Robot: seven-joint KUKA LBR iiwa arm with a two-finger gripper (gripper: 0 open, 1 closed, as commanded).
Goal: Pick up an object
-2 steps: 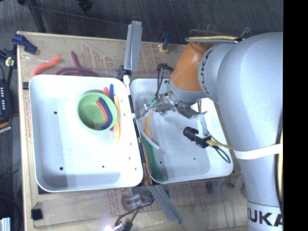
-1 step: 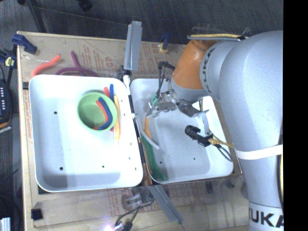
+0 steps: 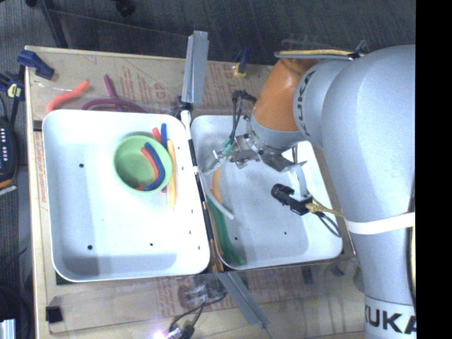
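Note:
My gripper (image 3: pixel 227 154) hangs low over the left part of the right bin (image 3: pixel 282 249), under the orange-banded wrist (image 3: pixel 282 101). Just below it, against the bin's left wall, lies an orange object (image 3: pixel 217 183), partly hidden. A white stick (image 3: pixel 217 205) and a long green strip (image 3: pixel 226 239) run along the same wall toward the front. In the left bin (image 3: pixel 99 239) sits a green bowl (image 3: pixel 140 162) with red, blue and yellow sticks (image 3: pixel 168 162) lying in and beside it.
The big grey arm (image 3: pixel 367 154) covers the right bin's right side. A black cable part (image 3: pixel 286 194) hangs from the wrist over the bin's middle. Red and purple tubes (image 3: pixel 106 101) lie on the bench behind the left bin.

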